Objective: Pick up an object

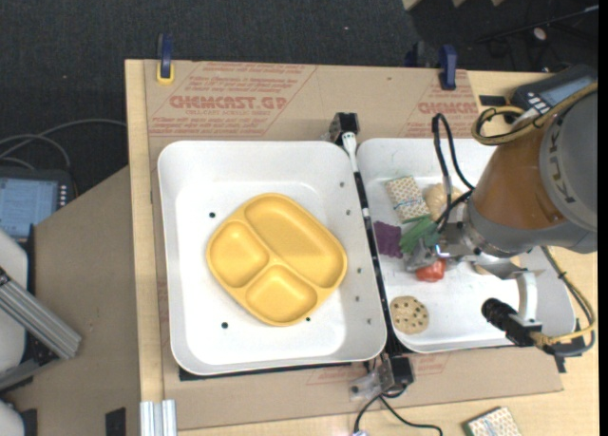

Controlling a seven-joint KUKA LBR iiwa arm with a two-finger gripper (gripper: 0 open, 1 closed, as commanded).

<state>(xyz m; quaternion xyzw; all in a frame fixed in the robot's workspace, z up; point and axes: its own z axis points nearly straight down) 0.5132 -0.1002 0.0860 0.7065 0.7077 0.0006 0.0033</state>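
Gripper (429,252) sits low in right bin (456,330), among toys. We see a yellow tray (275,258) in left bin (190,235). We cannot tell jaw state.

My grey arm (560,168) reaches in from the right, orange band uppermost, wrist bent downward, my gripper (432,252) lowered at its end.

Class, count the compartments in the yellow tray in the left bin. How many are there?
3. The yellow tray has one large compartment at its upper right, one at its left, one at its lower right. None seems hidden.
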